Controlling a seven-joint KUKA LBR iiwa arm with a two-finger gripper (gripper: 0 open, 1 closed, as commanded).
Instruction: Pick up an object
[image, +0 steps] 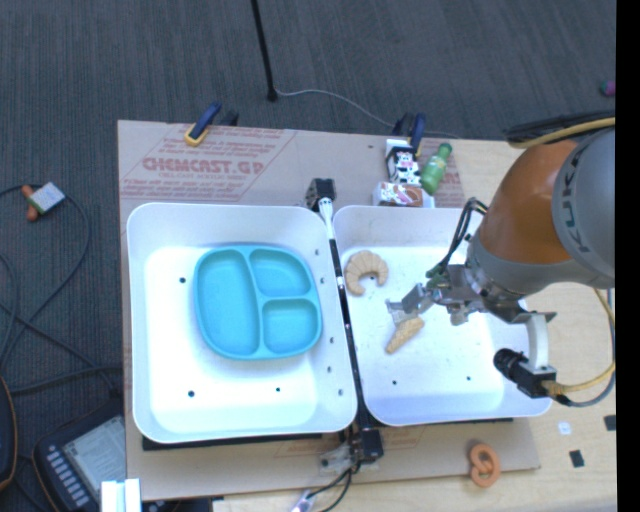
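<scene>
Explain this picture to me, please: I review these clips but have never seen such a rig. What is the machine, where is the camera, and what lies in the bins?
One camera looks down at a slant on a bench with two shallow white bins. The grey and orange thing is a robot arm reaching in from the right; its gripper sits low over the right bin, just above a tan, stick-like piece. I cannot tell whether it grips that piece. A croissant-shaped item lies nearby. The left bin holds a blue divided tray.
</scene>
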